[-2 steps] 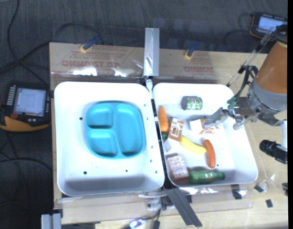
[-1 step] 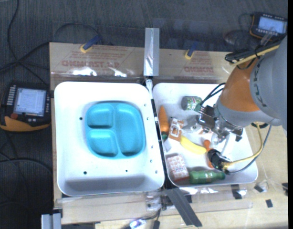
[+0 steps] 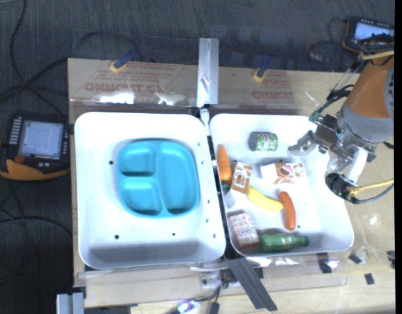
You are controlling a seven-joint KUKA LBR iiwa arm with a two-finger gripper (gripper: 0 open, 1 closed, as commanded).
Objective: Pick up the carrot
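— In the right bin, where's the carrot?

— The carrot lies against the left wall, next to the divider between the two bins, running lengthwise, its green end toward the bottom of the view. Just beside it to the right is a small printed packet, with a yellow banana below that.

— And the gripper?

— The gripper hangs over the upper right part of that bin, well apart from the carrot — a small green can lies between them. Whether it is spread or pinched I cannot tell; nothing shows in its grasp.

— What else is in there?

— A hot dog right of the banana, a white carton above it, a green bottle along the near wall, and a packaged snack beside it. The left bin holds a blue divided tray.
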